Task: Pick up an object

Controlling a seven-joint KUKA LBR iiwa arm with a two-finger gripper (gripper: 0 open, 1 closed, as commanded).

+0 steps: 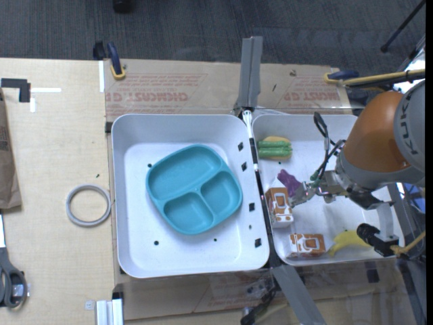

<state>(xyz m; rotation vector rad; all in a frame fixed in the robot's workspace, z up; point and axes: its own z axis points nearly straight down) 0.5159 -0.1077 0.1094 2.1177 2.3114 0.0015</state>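
The right bin (301,124) holds a green and yellow toy (275,147) at its far left, a purple toy (287,180), a small orange-and-white carton (279,205), a second carton (306,244) near the front wall, and a yellow banana (348,241). My gripper (306,191) reaches in from the right and is low in this bin, just right of the purple toy and the first carton. Nothing is visibly lifted by it. The arm's orange band (379,141) hangs over the bin's right half and hides that part of the floor.
The left bin (123,202) contains a blue divided plate (194,188). A metal post (250,73) rises behind the wall between the bins. On the bench to the left lie a grey tape ring (88,204) and scissors (10,284).
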